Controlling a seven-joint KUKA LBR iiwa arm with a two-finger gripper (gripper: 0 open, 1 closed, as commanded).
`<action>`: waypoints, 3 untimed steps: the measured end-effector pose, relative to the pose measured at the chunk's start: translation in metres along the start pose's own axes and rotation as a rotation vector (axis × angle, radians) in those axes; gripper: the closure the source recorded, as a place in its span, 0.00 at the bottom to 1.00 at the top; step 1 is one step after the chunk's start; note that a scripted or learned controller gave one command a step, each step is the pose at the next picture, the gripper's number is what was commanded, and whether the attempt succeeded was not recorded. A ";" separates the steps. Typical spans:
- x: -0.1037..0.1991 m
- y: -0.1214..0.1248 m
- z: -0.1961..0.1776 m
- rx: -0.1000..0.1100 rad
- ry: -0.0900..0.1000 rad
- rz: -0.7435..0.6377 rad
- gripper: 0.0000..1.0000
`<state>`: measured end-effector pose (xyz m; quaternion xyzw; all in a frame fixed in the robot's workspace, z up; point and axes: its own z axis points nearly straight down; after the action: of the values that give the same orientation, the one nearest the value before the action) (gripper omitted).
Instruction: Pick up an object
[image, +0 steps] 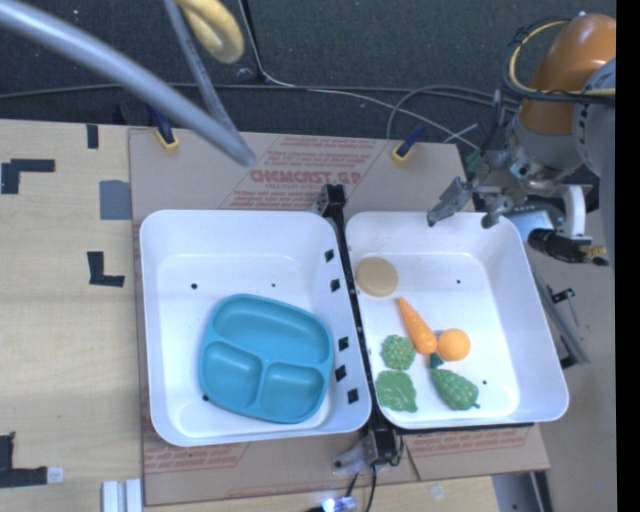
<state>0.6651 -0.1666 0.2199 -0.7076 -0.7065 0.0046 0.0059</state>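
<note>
Five toys wait in the right bin (520, 300).
The gripper (465, 210) hovers with fingers apart; the lone tan disc (377, 276) looks the easiest target.

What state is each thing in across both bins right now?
gripper: open, above the right bin's far rim, holding nothing
blue tray: flat in the left bin, compartments bare
tan disc: lying flat in the right bin
carrot: lying down, touching the orange ball
three green vegetables: lying loose near the front
</note>
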 end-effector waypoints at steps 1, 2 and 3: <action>0.000 0.003 -0.009 -0.014 -0.002 -0.003 0.00; -0.005 -0.003 0.039 -0.009 -0.003 -0.002 0.00; 0.001 -0.003 0.103 -0.007 -0.002 -0.004 0.00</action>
<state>0.6601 -0.1655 0.1169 -0.7062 -0.7080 0.0029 0.0028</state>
